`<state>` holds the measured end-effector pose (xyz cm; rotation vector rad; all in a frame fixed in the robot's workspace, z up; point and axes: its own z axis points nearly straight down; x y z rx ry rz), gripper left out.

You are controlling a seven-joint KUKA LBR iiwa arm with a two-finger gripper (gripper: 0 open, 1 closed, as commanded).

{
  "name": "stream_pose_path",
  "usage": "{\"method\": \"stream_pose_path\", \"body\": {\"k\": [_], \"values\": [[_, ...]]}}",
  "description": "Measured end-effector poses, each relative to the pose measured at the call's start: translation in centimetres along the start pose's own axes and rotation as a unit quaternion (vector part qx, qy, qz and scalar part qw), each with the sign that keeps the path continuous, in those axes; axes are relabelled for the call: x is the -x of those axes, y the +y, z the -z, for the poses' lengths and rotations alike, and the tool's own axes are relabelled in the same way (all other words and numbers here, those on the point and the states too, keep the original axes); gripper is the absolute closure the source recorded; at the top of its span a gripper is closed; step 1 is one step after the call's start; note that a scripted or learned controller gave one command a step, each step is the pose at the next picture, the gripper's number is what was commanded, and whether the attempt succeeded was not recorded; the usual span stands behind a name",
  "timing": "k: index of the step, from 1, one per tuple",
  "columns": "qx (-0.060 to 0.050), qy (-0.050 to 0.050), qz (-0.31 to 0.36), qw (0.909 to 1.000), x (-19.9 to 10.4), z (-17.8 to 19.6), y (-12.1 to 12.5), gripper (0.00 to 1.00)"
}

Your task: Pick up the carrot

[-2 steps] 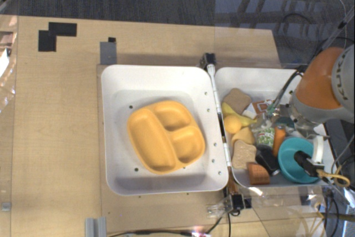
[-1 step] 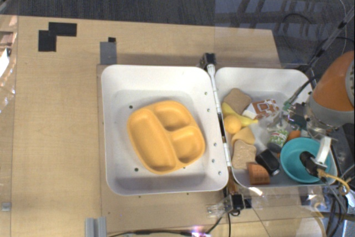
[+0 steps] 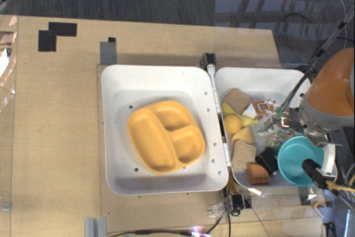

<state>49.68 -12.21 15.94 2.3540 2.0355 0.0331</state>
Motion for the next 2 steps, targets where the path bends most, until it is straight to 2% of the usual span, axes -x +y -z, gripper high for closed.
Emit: {"method": "stream_pose_path", "body": {"k": [1, 2], "values": [[-0.003, 0.002, -0.03, 0.9995, -4.9, 3.1, -0.7, 0.0], [-0.015, -0.001, -0.091, 0.9957, 2.3, 2.8, 3.6, 0.0]]}}
